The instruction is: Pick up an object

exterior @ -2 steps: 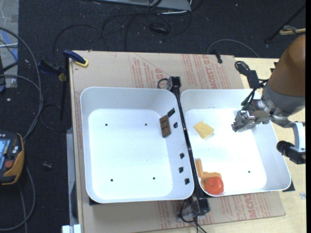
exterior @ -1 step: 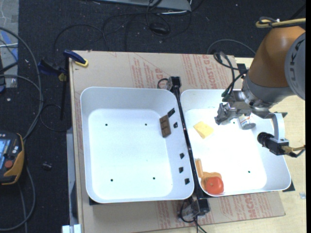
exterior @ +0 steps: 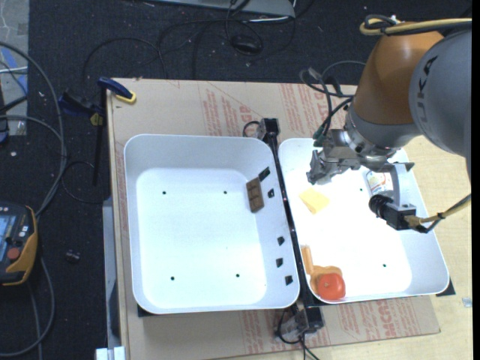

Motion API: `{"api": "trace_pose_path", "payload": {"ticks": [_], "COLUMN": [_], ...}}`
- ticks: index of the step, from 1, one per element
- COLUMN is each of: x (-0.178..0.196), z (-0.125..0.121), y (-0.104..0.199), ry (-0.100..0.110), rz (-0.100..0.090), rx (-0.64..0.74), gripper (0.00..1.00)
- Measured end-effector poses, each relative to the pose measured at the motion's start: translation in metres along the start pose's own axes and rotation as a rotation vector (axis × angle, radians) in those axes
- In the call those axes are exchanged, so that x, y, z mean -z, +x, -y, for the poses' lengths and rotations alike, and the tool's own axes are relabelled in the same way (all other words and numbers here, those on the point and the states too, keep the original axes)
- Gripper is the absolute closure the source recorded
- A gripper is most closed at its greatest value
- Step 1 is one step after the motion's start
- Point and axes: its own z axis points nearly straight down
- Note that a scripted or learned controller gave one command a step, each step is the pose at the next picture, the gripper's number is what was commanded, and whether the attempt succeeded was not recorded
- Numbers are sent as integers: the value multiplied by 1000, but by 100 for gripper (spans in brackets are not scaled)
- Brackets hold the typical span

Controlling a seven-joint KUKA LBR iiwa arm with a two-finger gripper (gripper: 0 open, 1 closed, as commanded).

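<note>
Two white bins sit on the tabletop (exterior: 225, 100); the jaws (exterior: 324, 172) hang over the right bin (exterior: 420, 265), and whether they are spread or pressed together I cannot tell. A yellow block (exterior: 314, 200) lies just below the jaws, apart from them. The step seems to be the approach; next, a descent centred on the block.

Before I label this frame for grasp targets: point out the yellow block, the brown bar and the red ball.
yellow block (exterior: 314, 200), camera view, middle of its top face.
brown bar (exterior: 255, 196), camera view, middle of its length.
red ball (exterior: 330, 285), camera view, middle of its rounded top.
</note>
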Motion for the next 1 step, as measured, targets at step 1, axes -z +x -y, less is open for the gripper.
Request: {"api": "trace_pose_path", "payload": {"ticks": [1], "x": [-11], "z": [-14], "y": [47], "ry": [2], "rz": [0], "rx": [-1], "gripper": [100]}}
